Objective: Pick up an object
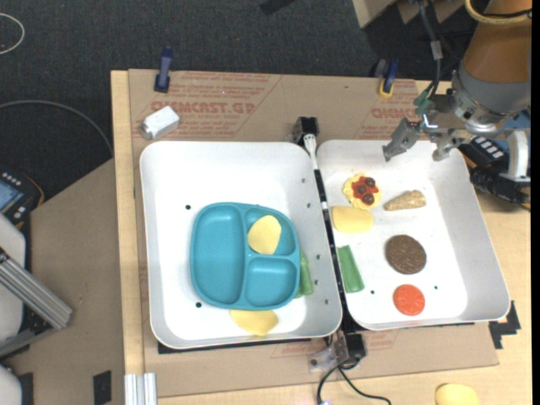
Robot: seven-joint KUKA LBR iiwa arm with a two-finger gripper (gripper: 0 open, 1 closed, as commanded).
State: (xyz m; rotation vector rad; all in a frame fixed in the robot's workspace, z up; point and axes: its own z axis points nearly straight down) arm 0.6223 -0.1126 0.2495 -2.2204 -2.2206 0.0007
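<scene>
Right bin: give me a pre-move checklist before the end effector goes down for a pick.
1. End effector fingers spread, nothing between them: ok.
2. End effector over the right bin, above its far edge: ok.
3. Directly above a target: not ok; the nearest items, the red-topped yellow piece and the tan wedge, lie nearer the camera.
4. Brown disc and orange disc lie apart from the other pieces: ok.
5. Green stick against the bin's left wall: not ok for easy grasping.
</scene>
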